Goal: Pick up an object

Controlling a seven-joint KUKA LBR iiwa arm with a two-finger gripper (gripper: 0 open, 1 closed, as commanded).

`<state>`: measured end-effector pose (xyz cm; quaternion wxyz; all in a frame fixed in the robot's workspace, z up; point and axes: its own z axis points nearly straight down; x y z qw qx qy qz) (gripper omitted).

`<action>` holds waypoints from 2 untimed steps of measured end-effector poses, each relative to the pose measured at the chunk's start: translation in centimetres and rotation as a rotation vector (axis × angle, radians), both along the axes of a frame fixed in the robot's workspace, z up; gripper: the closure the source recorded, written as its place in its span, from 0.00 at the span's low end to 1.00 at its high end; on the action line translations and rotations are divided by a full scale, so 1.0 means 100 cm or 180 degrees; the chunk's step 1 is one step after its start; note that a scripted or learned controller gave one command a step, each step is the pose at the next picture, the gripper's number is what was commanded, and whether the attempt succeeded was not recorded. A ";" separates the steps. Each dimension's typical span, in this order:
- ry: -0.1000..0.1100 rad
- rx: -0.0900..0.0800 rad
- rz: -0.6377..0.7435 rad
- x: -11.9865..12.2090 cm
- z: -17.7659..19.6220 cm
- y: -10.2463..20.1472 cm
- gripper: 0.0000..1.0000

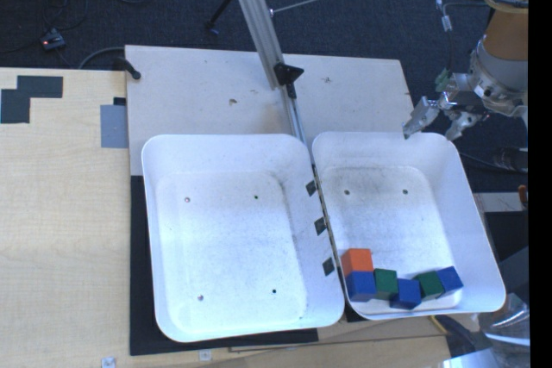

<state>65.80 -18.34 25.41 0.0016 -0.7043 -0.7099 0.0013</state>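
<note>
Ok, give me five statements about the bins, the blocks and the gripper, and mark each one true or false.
1. All the blocks lie in the right bin. True.
2. The orange block sits at the far end of that bin. False: it lies near the front edge, beside the divider between the bins.
3. The gripper holds a blue block. False: it hangs above the right bin's far right corner with nothing between its fingers.
4. A green block lies between two blue ones. True.
5. The blocks are spread evenly across both bins. False: they cluster along the right bin's front edge, none in the left bin.
</note>
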 end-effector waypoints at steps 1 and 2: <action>0.0001 0.0000 -0.0002 0.000 0.000 0.000 0.00; 0.0002 0.0000 0.0003 0.000 0.000 0.000 0.00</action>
